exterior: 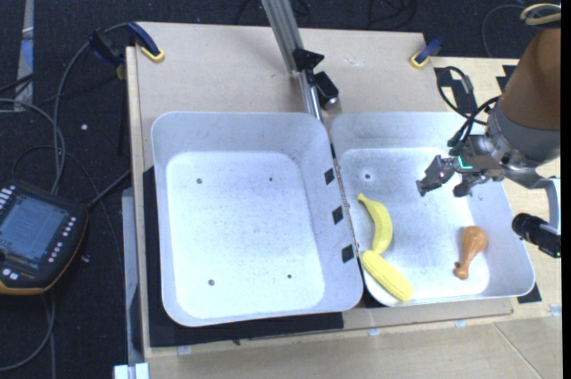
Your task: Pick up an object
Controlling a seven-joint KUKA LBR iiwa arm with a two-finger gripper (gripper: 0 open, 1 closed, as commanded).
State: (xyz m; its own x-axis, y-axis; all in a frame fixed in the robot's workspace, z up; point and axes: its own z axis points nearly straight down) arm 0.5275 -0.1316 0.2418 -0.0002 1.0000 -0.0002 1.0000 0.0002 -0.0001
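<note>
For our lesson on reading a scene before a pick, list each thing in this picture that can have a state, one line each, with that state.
gripper: above the right bin's floor, nothing seen between its jaws.
banana: lying flat by the right bin's left wall.
yellow oval object: lying at the right bin's front-left corner, just below the banana.
drumstick toy: lying in the right bin, apart from the gripper.
right bin: holds the three objects.

Two bins side by side on bench (pixel 223 74). Left bin (pixel 178 145) beside right bin (pixel 513 279). In right bin: banana (pixel 378 224) near left wall, lemon-like fruit (pixel 387 277) touching banana's front end, drumstick (pixel 468 249) well right. Gripper (pixel 449 178) above right bin, behind drumstick.
</note>
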